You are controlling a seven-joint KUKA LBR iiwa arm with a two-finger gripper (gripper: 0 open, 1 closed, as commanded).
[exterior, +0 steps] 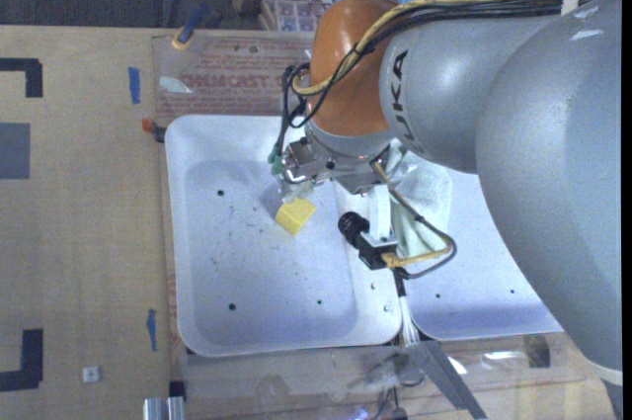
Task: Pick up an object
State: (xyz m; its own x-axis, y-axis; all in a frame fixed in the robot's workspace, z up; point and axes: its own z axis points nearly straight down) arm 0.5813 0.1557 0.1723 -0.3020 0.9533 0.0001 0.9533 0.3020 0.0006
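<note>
A small yellow block (294, 215) lies on the floor of the left white bin (212, 309), near its upper middle. My gripper (294, 169) hangs just above and behind the block, under the orange wrist band (346, 72). The wrist body hides most of the gripper. I cannot tell whether the gripper touches the block. A small green bit (275, 154) shows at the gripper's left edge.
The right white bin (494, 309) holds a crumpled white item (427, 191), partly covered by the arm. A black cable fitting (355, 232) hangs from the wrist over the divider between the bins. A cardboard sheet (222, 77) lies behind the left bin.
</note>
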